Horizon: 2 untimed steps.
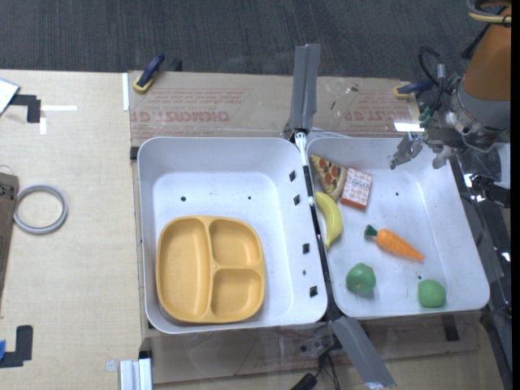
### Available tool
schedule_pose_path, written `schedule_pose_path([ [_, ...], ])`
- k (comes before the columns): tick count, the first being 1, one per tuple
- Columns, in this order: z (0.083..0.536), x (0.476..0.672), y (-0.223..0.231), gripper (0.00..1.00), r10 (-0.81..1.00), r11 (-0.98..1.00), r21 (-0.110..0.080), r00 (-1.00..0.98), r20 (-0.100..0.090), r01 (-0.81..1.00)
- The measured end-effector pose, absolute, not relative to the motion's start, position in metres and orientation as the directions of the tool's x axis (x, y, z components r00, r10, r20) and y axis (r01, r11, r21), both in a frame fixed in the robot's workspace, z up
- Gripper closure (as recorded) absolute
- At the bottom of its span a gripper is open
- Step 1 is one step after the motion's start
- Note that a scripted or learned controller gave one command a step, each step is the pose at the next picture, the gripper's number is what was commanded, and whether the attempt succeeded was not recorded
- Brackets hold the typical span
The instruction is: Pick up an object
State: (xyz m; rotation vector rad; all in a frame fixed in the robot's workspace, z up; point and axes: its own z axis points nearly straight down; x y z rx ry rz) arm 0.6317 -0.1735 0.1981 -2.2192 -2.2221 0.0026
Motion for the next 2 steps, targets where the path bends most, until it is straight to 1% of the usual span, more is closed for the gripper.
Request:
schedule_pose_path([
  [1,0.141,0.580,-0.120,0.00,0.973,0.231,-0.002,-0.231,0.000,0.973],
  [2,0.097,0.520,-0.137,0.00,0.959,0.285,-0.002,-0.285,0.001,0.959],
])
